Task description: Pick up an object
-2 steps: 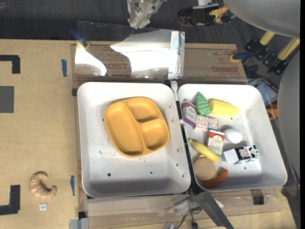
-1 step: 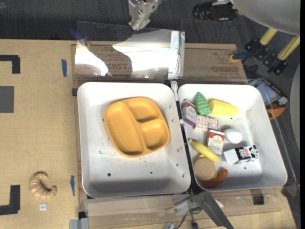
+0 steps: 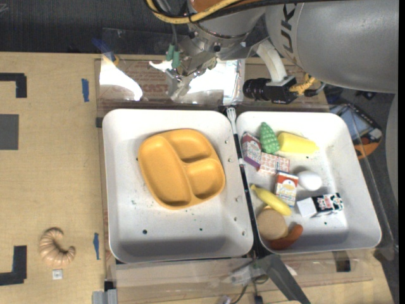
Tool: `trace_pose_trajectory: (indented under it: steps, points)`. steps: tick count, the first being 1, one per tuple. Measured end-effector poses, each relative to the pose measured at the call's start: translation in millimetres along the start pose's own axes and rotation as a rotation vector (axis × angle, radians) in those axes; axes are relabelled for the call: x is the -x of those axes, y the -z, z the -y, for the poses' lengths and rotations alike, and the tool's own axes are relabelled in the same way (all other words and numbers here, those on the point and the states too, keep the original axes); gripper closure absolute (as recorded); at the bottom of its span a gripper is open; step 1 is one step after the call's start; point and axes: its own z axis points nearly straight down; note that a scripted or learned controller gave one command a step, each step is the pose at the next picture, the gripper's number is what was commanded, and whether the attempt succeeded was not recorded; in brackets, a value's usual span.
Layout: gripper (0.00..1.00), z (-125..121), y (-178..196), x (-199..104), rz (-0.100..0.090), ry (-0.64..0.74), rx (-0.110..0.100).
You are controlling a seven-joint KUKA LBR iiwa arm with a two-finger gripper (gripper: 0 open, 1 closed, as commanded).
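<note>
Croissant-shaped pastry [image 3: 57,246] lies on the cardboard counter [image 3: 44,170], lower left. Left bin [image 3: 120,233] holds a glossy yellow divided tray [image 3: 181,167]. Right bin [image 3: 354,220] holds mixed toys: green cone [image 3: 269,138], yellow block [image 3: 296,144], banana [image 3: 272,199], white egg [image 3: 310,182]. Gripper [image 3: 183,65] hangs beyond the bins; grip state cannot be made out.

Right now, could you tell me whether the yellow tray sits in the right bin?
No, the yellow tray lies in the left bin; the right bin holds the small items.
</note>
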Motion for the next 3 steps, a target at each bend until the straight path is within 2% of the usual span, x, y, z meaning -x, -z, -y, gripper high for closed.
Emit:
trace_pose_trajectory:
  steps: [1,2,3]
  points:
    - [1.0,-39,77,22,0.003,0.166,0.008]
    - [1.0,-35,67,18,0.003,0.571,0.007]
    - [1.0,-40,68,5,0.005,0.795,0.008]
